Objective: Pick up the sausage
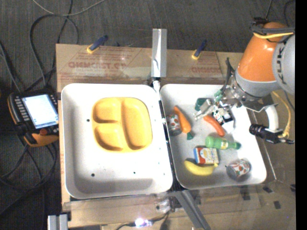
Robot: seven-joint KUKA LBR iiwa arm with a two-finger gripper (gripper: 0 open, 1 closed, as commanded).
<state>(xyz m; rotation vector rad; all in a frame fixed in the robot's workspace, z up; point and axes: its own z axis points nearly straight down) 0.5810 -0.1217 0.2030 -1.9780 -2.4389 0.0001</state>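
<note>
We judge the sausage (214, 125), lying right of centre in the right bin (261, 176) just below our gripper (211, 107), light, stiff and slick, best pinched across its middle; gripper state unclear.

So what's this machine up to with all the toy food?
A robot arm reaches into the right bin, its tool low over a small red-orange sausage. Nearby lie a carrot, a green bottle, a banana and two cans. The left bin holds a yellow divided tray.
</note>
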